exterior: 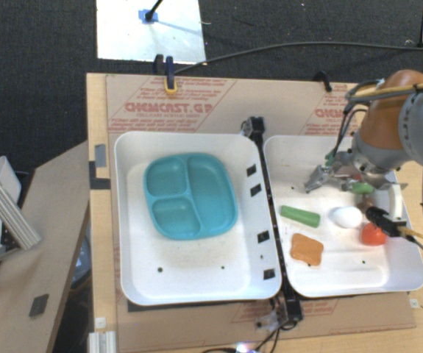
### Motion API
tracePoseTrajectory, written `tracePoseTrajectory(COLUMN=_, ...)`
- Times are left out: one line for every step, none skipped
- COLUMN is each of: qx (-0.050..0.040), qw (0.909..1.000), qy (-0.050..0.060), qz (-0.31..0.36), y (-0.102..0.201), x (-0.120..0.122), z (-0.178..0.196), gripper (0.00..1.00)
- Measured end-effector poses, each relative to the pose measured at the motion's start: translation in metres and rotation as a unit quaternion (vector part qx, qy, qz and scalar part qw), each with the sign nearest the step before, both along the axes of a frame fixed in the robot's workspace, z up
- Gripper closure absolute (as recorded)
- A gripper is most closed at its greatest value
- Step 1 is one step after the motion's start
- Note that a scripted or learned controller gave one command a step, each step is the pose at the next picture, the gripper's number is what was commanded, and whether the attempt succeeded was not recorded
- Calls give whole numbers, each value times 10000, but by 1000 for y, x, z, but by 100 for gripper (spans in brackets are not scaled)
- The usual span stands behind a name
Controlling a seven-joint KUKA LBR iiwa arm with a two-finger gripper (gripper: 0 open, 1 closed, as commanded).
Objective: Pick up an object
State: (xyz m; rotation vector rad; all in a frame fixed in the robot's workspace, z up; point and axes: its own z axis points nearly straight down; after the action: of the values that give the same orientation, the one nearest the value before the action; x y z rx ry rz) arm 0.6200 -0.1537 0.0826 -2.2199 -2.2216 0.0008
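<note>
Right bin (343,282): we list a green stick (300,215), white egg (346,216), red piece (373,234), orange piece (307,248). Gripper (327,176) near its back edge, spread wide, holding nothing.

Left bin (134,256): teal tray (190,195).

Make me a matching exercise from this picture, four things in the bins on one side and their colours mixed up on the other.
Things:
1. divided plate
2. stick
3. egg
4. flat chunk

Colours:
A. white
B. orange
C. teal
D. green

Pairs: 1-C, 2-D, 3-A, 4-B
</note>
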Motion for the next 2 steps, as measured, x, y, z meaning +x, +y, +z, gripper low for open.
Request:
tracePoseTrajectory(qx=-6, qw=10000, qy=-32, qz=-3, y=0, x=2, z=14, gripper=100)
tracePoseTrajectory(qx=-12, qw=10000, qy=-44, qz=-4, y=-9, x=9, z=71, gripper=100)
